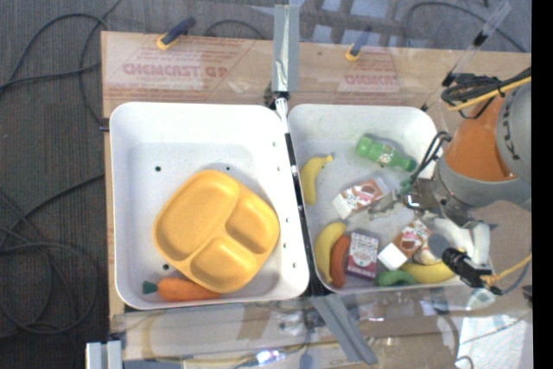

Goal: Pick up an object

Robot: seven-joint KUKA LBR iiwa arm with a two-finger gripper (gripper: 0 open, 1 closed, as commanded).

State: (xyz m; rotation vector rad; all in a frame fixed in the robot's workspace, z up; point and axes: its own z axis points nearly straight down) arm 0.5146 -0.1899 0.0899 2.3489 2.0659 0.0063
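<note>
The right bin (302, 212) holds several small items: a green bottle (384, 151), a small banana (313, 175), a white snack packet (361, 196), a larger banana (327, 244), a maroon box (363, 255), a white cube (391, 257) and another banana (429, 272). My gripper (413, 196) is low over the right side of this bin, between the snack packet and a printed packet (415, 238). The grey wrist and orange band (482, 149) hide that bin's right wall. Nothing is visibly held.
The left bin (130, 186) holds a yellow divided plate (218, 229) and a carrot (181, 289) at its front edge. A metal divider strip (282, 56) runs behind the bins. Cables lie on the floor at left and behind.
</note>
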